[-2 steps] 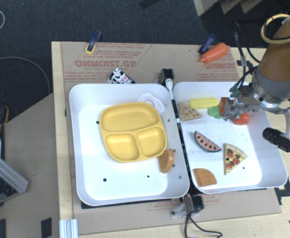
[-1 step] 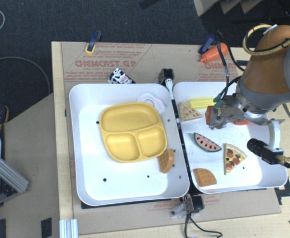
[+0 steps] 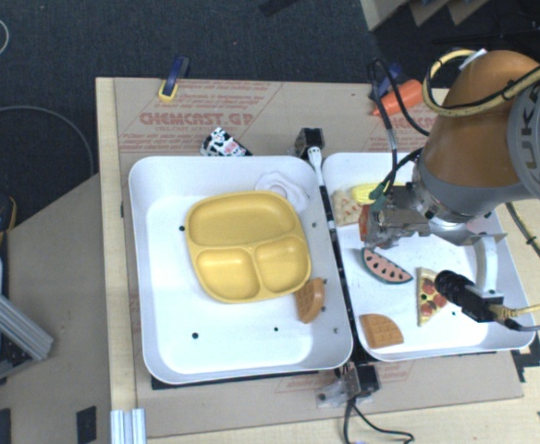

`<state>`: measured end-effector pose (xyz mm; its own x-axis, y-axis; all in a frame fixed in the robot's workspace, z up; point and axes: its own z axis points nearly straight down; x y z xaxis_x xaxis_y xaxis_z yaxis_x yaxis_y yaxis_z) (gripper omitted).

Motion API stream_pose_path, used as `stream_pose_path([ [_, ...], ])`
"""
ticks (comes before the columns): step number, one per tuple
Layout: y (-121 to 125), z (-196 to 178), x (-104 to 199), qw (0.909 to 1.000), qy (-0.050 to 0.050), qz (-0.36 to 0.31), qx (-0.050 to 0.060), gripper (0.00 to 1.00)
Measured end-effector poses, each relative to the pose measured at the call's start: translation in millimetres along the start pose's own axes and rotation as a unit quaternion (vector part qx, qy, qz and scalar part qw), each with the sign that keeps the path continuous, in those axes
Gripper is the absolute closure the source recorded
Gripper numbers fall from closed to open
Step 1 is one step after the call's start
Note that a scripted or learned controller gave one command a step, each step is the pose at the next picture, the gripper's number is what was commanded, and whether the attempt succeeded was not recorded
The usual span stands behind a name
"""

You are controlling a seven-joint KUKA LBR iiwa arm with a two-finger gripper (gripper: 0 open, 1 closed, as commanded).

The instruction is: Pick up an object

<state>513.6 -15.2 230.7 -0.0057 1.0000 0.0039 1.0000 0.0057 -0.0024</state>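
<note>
The watermelon slice (image 3: 386,267) lies flat just below the end effector (image 3: 387,230), long axis running down-right. It looks like light, stiff toy plastic, probably slick; gripping across its narrow width seems best. Whether the end effector is wide or narrow, I cannot tell.

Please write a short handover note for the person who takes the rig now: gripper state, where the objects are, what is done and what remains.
Gripper: low over the right white bin, near its left wall; grasp unclear.
Right bin: watermelon slice toy, pizza slice toy, brown bread-like piece, pale cracker-like piece.
Left white bin: yellow divided plastic plate, small brown piece beside it.
Done: nothing visibly lifted.
Left: grasp one object and raise it.
</note>
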Motion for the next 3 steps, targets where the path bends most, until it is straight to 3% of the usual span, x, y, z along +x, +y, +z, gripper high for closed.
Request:
stream_pose_path([
  [1, -13.7, 12.7, -1.8, 1.0, -0.001, 0.003, 0.001, 1.0],
  [2, 2.8, 3.4, 0.5, 1.0, -0.002, 0.002, -0.003, 1.0],
  [3, -7.8, 16.2, -9.3, 1.0, -0.002, 0.004, 0.001, 1.0],
])
